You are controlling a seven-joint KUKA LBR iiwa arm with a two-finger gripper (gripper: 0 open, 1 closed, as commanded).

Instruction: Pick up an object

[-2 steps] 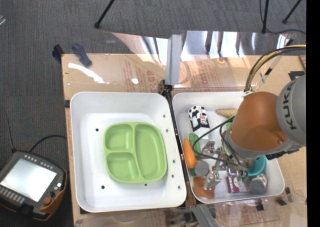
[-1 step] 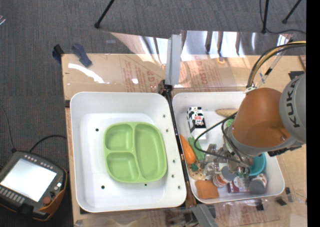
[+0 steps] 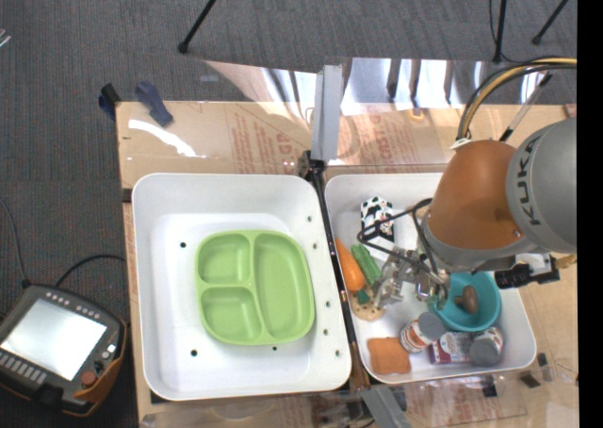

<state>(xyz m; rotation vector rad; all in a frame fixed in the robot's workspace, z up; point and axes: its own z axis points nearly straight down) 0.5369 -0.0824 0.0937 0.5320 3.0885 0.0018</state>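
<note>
My gripper [image 3: 399,280] hangs low in the right bin [image 3: 524,337], under the orange wrist band, just right of an orange carrot [image 3: 350,268] and a green vegetable [image 3: 366,262]. A round tan cookie [image 3: 366,307] lies right below its tip. A black-and-white cow toy [image 3: 377,216] sits behind it. To its right a teal bowl [image 3: 475,308] holds a small brown piece [image 3: 467,300]. Nothing visibly sits in the gripper.
A can [image 3: 424,334], a grey-lidded jar [image 3: 484,349] and an orange-brown toast slice [image 3: 387,356] lie along the right bin's front. The left bin [image 3: 160,219] holds a green divided plate [image 3: 254,287]. A tablet [image 3: 58,346] sits on the floor at left.
</note>
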